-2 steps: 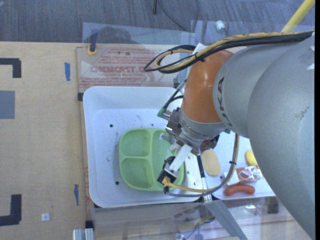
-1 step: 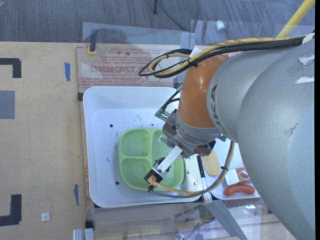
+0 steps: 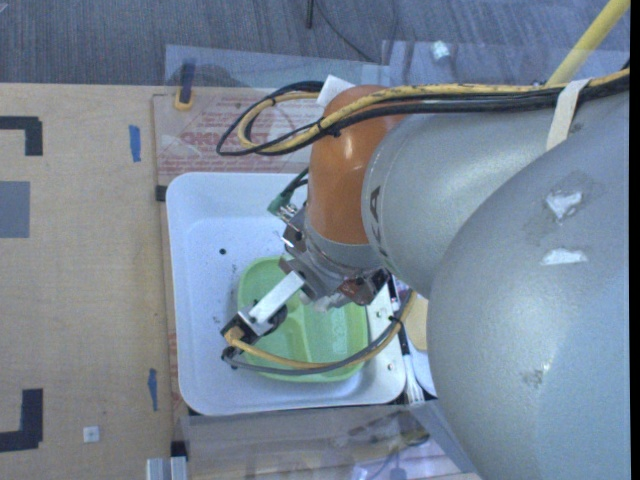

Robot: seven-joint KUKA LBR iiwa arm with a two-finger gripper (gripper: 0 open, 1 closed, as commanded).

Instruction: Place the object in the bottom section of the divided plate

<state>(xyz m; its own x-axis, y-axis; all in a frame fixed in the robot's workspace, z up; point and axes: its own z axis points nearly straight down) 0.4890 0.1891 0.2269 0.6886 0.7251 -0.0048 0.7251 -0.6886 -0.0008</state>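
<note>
Whether the gripper [image 3: 330, 293] is open or closed I cannot tell from here. It hangs low over the one green divided plate [image 3: 258, 280], which lies toward the lower side of a white bin [image 3: 200, 228]. The single grey arm [image 3: 500, 268] reaches in from the right, wrist bent downward beneath its orange band [image 3: 340, 168].

A robotics lab, going by the plywood bench [image 3: 80, 298], blue tape marks [image 3: 134, 143] and white bin [image 3: 195, 238].
</note>
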